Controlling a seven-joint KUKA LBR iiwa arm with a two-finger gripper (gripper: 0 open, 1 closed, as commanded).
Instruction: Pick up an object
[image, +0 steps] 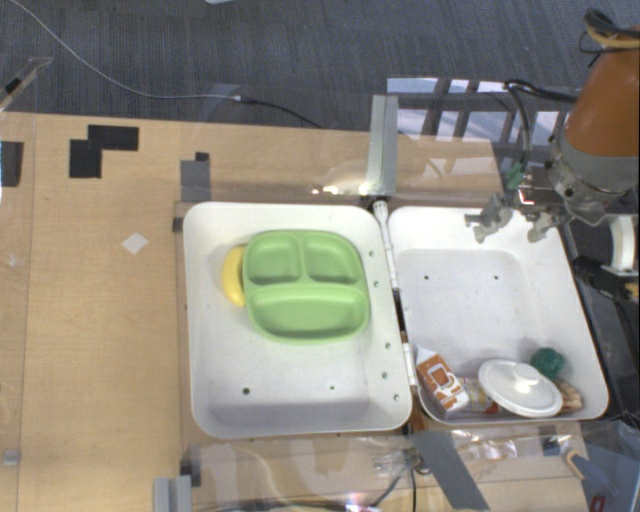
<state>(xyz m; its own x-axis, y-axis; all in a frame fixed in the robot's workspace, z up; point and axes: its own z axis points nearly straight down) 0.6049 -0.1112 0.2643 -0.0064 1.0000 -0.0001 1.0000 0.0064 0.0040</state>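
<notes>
A: Where do we see the gripper (512, 222)?

B: We see it over the far edge of the right bin (470, 300), its two fingers (487, 221) spread apart with nothing between them. The arm (605, 110) comes in from the right, orange band above the wrist.

A: What lies nearest to it that we could call a target?

B: Nothing close. The things in that bin are bunched in the near corner, well apart from the gripper and towards us: a white lid (519, 388), an orange-and-white packet (441, 383) to the left of the lid, and a dark green piece (547, 361) at the lid's right, almost straight below the gripper in the view. Something brownish peeks out beside the lid, but we cannot tell what it is.

A: And off to the gripper's left?

B: The left bin (290, 400), across the divider (394, 300). A green tray (303, 284) with three compartments lies in it, and a yellow thing (232, 277) pokes out from under the tray's far-left side.

A: Does anything stand in the way?

B: Between the gripper and the cluster we see only bare bin floor. The lid overlaps its neighbours, so they crowd one another against the near wall.
</notes>
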